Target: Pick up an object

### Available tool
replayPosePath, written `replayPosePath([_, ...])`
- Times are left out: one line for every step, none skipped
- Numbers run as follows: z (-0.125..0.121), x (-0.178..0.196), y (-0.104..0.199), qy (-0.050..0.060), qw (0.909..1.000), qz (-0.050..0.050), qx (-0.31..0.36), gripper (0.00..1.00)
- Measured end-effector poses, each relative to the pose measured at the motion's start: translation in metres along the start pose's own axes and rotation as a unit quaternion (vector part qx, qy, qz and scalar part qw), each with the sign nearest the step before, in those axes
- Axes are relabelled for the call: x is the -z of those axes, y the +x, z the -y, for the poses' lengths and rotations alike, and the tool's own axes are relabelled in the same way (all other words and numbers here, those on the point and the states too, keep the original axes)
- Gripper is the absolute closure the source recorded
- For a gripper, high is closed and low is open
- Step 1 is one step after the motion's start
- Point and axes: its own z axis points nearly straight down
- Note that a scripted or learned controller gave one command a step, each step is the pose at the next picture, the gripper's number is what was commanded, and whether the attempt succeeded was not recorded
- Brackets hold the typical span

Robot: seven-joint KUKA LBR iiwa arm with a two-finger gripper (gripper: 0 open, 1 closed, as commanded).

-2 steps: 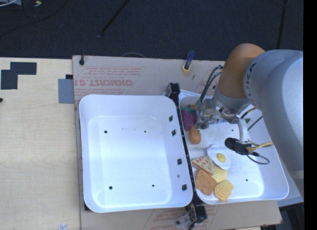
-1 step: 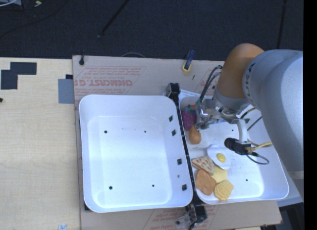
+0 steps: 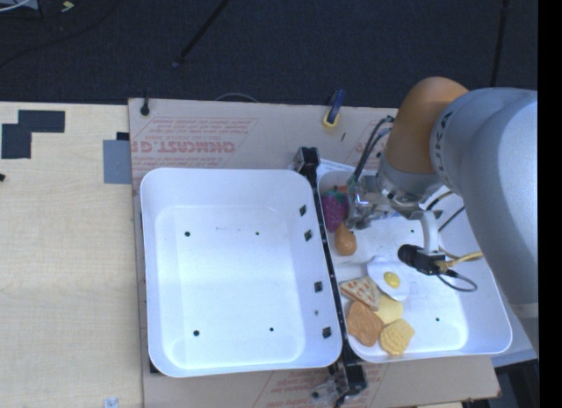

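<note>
My gripper (image 3: 355, 218) reaches down into the right bin (image 3: 457, 332) near its left wall, under the grey arm with the orange band. Right by it lie a purple-pink toy (image 3: 334, 207) and a small orange-brown egg-shaped piece (image 3: 346, 241). The gripper's tip stands between these two, and the arm hides how it meets them. Further toward the front lie a fried egg (image 3: 389, 278), a toast slice (image 3: 359, 290), a round orange cookie (image 3: 363, 323), a yellow piece (image 3: 389, 311) and a ridged yellow chip (image 3: 396, 337).
The left bin (image 3: 230, 266) sits beside the right one, parted by a black divider with clips (image 3: 320, 248). A blue-and-yellow clamp (image 3: 333, 110) holds the cardboard at the back. Cables and a black plug (image 3: 420, 259) hang from the wrist over the right bin.
</note>
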Motion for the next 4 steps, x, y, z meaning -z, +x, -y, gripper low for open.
replayPosePath([-0.001,0.000,-0.007,0.000,1.0000,-0.003,0.001,1.00])
replayPosePath([0.000,0.000,0.002,0.001,1.0000,-0.002,0.001,1.00])
replayPosePath([-0.002,0.038,-0.002,-0.002,1.0000,-0.004,0.001,1.00])
replayPosePath([-0.001,0.000,0.000,-0.001,1.0000,0.001,0.000,1.00])
